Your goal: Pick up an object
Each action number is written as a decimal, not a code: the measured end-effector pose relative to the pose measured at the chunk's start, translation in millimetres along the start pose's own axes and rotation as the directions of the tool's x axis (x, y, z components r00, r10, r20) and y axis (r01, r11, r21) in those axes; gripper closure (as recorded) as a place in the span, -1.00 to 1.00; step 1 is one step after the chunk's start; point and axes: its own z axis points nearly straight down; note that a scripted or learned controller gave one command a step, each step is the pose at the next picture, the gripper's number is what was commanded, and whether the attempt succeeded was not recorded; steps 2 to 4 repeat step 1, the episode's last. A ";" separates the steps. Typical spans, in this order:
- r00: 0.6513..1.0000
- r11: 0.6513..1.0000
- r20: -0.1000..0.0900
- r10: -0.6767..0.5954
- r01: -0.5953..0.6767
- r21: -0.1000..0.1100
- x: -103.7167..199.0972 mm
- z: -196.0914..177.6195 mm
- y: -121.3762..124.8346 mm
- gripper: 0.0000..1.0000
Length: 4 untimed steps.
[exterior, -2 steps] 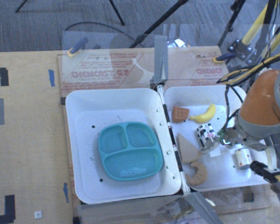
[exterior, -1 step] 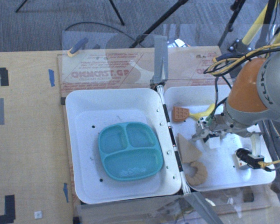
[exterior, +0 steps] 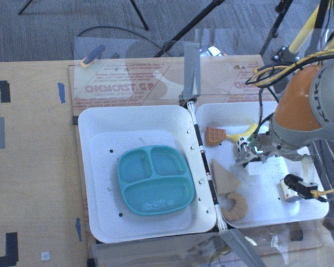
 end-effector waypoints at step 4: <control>0.974 0.974 0.002 0.228 -0.228 0.010 57.0 -86.2 20.4 1.00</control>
